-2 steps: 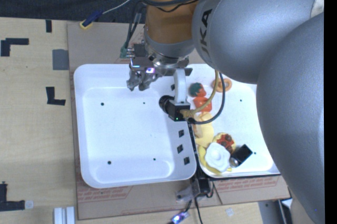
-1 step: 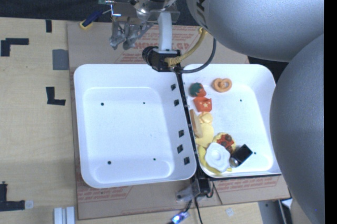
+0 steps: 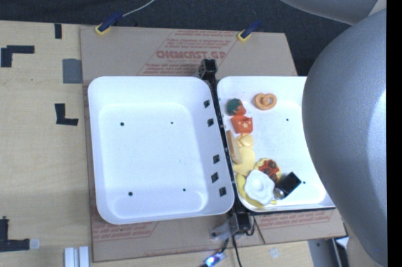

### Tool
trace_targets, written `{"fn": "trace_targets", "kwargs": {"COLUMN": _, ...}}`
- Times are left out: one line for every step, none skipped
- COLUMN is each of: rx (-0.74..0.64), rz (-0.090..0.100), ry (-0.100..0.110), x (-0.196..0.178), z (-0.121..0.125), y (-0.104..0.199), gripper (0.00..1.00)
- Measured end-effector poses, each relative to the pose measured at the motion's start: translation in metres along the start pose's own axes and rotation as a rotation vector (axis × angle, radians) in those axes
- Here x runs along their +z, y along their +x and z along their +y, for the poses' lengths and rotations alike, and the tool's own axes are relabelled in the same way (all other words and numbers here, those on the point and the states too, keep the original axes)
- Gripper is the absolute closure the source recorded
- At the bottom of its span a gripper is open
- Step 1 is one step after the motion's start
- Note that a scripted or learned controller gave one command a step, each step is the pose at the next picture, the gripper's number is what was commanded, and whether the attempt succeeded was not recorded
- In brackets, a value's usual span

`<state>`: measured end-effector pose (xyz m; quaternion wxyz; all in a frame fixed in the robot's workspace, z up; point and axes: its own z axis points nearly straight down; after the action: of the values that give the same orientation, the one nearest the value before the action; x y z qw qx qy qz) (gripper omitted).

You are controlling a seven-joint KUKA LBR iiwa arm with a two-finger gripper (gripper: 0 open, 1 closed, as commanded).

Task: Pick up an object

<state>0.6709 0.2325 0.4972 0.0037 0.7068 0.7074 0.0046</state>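
So the left bin (image 3: 151, 152) is a shallow white plastic tray with rounded corners and a few small dark dots on its smooth floor. It sits on a sheet of brown cardboard (image 3: 182, 55) with red printing, on top of the pale wood desk (image 3: 38, 152).

All the stuff is in the right bin (image 3: 282, 134), bunched along its left wall in a line running from the far end to the near end. Farthest back is a small green and red piece (image 3: 235, 107), then a blocky red toy (image 3: 242, 124), then some pale yellow lumpy pieces (image 3: 244, 156) with their long axis following the wall. At the near end there's a round white thing (image 3: 257, 186), and a little black block (image 3: 288, 183) lying diagonally. Off on its own toward the far side is an orange ring (image 3: 265, 101), like a tiny donut.

The smooth grey arm (image 3: 352, 134) covers the right side. Can't tell what the gripper is doing.
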Motion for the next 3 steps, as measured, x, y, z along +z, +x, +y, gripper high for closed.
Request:
{"fn": "trace_targets", "kwargs": {"rx": 0.001, "rz": -0.008, "ry": 0.029, "x": 0.174, "z": -0.007, "y": 0.000, "gripper": 1.00}}
{"fn": "trace_targets", "kwargs": {"rx": -0.002, "rz": -0.005, "ry": 0.014, "x": 0.153, "z": -0.005, "y": 0.001, "gripper": 1.00}}
{"fn": "trace_targets", "kwargs": {"rx": -0.003, "rz": 0.004, "ry": -0.005, "x": -0.008, "z": -0.003, "y": 0.001, "gripper": 1.00}}
